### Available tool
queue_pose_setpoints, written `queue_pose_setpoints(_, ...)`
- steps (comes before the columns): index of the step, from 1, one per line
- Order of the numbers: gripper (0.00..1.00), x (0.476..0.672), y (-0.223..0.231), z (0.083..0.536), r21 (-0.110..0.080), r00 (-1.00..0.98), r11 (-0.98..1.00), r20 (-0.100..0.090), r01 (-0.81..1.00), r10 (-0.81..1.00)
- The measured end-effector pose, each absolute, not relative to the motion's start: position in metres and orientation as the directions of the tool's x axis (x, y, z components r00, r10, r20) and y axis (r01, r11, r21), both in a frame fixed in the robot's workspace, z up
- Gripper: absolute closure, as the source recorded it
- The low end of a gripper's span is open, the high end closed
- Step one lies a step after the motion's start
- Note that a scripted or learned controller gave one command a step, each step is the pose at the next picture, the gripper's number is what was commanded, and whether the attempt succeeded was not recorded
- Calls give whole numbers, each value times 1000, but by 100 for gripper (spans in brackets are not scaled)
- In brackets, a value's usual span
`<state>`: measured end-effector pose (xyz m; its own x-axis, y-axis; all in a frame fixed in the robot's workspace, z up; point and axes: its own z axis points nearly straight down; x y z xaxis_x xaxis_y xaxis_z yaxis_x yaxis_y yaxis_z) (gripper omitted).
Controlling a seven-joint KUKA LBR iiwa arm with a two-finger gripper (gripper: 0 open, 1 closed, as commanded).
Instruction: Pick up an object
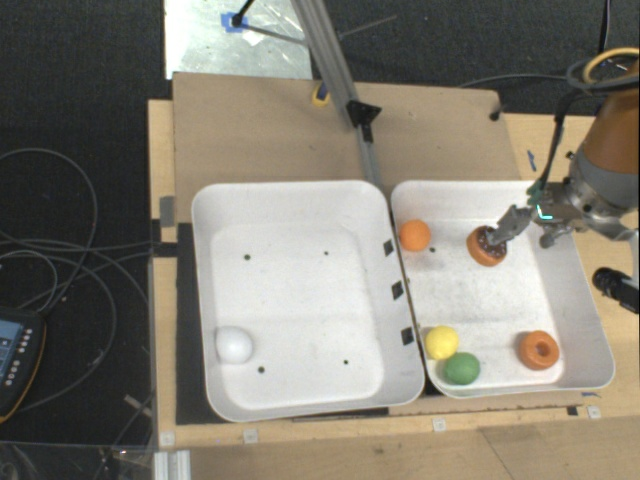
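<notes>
My gripper [507, 229] reaches in from the right, low over the far part of the right bin [585, 308]. Its tip sits right at a brown-and-orange round object [486, 248], touching or just above its right edge; I cannot tell which. An orange ball [414, 235] lies to the left of that object, near the bin's left wall. A yellow ball [441, 343] and a green ball [461, 368] rest side by side at the near left corner. An orange ring [538, 350] lies at the near right.
The left bin [290, 208] holds a white ball [235, 345] near its front left corner. A grey pole [330, 48] slants down over the back of the bench to the divide between the bins. Cables lie on the floor to the left.
</notes>
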<state>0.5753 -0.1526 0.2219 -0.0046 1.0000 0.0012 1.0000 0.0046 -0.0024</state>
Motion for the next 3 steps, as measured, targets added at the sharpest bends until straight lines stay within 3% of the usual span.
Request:
queue_pose_setpoints(1, 0, 576, -153, 224, 1, -4, 4, 0, 1000, 1000)
queue_pose_setpoints(3, 0, 569, -151, 103, -5, -1, 1, 2, 1000, 1000)
